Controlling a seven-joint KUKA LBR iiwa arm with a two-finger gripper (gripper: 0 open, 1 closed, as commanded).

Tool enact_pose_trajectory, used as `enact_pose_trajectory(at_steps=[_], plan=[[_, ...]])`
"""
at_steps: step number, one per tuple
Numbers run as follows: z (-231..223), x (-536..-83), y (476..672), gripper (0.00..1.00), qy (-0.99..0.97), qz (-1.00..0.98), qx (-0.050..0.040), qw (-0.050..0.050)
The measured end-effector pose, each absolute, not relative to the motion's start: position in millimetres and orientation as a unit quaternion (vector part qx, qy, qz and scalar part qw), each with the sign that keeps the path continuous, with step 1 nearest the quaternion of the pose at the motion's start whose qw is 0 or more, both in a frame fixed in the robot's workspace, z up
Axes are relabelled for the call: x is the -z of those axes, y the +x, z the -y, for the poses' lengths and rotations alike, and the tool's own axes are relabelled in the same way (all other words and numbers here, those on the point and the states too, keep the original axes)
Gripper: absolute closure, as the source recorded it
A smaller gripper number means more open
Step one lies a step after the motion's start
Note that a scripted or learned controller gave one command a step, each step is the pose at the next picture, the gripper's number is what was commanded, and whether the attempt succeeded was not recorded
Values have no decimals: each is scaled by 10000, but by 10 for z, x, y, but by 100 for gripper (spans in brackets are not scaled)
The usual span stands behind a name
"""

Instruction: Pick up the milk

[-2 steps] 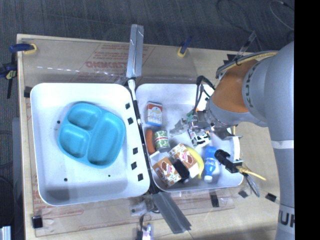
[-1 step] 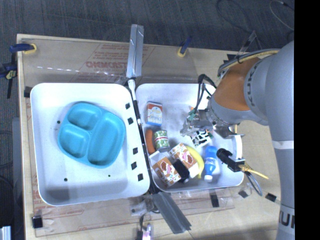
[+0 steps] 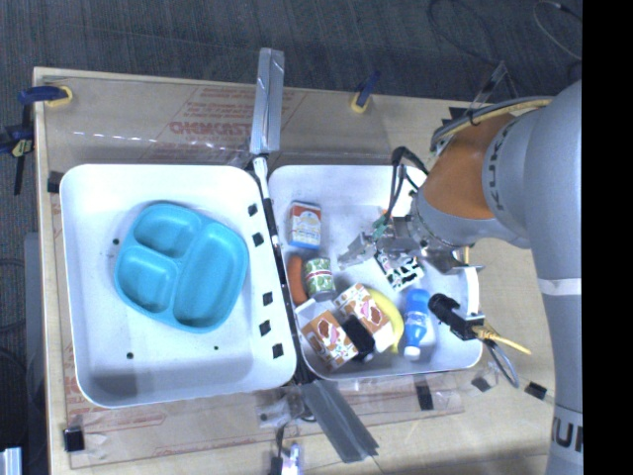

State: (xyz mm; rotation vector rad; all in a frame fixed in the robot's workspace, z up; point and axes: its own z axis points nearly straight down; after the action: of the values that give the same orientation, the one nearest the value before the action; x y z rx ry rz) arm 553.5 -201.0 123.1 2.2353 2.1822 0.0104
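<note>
I see the gripper [image 3: 368,248] hovering in the middle of the right bin [image 3: 341,181], reaching in from the right of the frame. Its two fingers look spread apart with nothing between them. The milk [image 3: 306,224], a small carton with a red top, lies toward the upper left of that bin, apart from the fingers. Below it I make out a green can [image 3: 318,277], an orange carrot-like piece [image 3: 296,278], two brown cartons [image 3: 346,327] and a blue-capped bottle [image 3: 416,321] near the lower edge. In the left bin [image 3: 89,344] sits a blue divided tray [image 3: 182,265].
</note>
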Motion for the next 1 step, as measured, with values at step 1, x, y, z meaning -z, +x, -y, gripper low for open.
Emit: enact_pose_trajectory(at_steps=[1], plan=[[2100, -1065, 5801, 0, 6597, -7514, -48, 118]])
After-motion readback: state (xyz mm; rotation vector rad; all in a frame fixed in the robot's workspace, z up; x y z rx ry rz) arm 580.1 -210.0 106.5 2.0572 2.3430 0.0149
